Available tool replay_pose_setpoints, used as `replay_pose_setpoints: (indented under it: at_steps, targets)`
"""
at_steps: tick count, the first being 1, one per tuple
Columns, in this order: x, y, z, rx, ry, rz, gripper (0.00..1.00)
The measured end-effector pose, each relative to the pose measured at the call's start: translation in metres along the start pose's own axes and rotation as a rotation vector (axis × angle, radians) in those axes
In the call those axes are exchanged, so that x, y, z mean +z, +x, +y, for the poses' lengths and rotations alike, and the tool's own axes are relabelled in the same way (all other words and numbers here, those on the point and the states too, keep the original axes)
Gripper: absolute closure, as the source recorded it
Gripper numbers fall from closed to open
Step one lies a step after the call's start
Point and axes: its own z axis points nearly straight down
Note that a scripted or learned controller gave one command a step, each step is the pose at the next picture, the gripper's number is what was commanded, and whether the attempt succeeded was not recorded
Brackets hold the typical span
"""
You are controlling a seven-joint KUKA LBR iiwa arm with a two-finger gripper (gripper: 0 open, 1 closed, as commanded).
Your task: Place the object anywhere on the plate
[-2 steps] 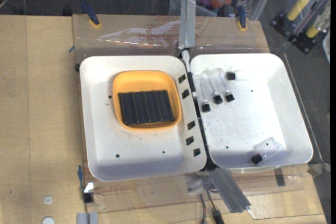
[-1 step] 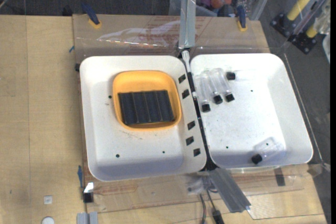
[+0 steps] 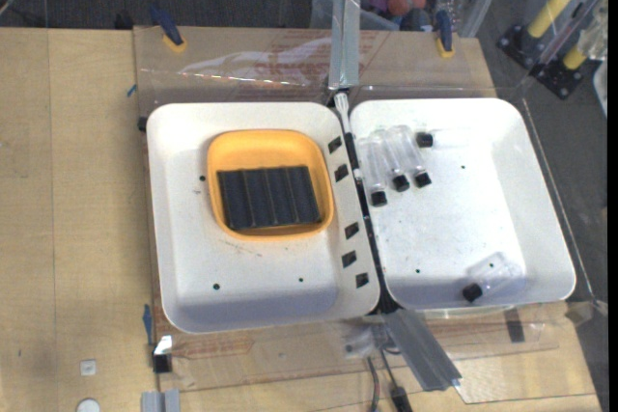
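1. Left bin (image 3: 183,236), left-centre of frame: white plastic look, smooth, slight sheen on rounded rim.
2. Right bin (image 3: 502,198), right-centre: same white smooth plastic look, a few dark specks on floor.
3. Plate (image 3: 270,146) in left bin: orange-yellow, smooth, semi-glossy plastic look.
4. Black object (image 3: 268,198) on plate: matt black, ribbed top.
5. Clear vials (image 3: 396,154), upper left of right bin: transparent plastic or glass, glossy, matt black caps.
6. Single vial (image 3: 488,277), lower right of right bin: clear, black cap.
7. Bench (image 3: 68,207), frame left: light wood look, matt.
8. Divider strip (image 3: 344,48), top centre: grey brushed metal look.
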Motion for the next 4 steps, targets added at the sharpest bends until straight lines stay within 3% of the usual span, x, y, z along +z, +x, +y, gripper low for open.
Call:
replay_pose_setpoints:
  at_steps: [1,2,3,4]
  targets:
    - [0.0,-0.0017,-0.0006,-0.007,0.0,0.0,1.0]
    - [-0.0003,0.0015,0.0029,-0.227,-0.001,0.003,1.0]
    - [-0.0001,-0.0054,0.0032,-0.586,0.0,-0.001,1.0]
    - [-0.0001,-0.0047,0.0005,-0.534,0.0,-0.001,1.0]
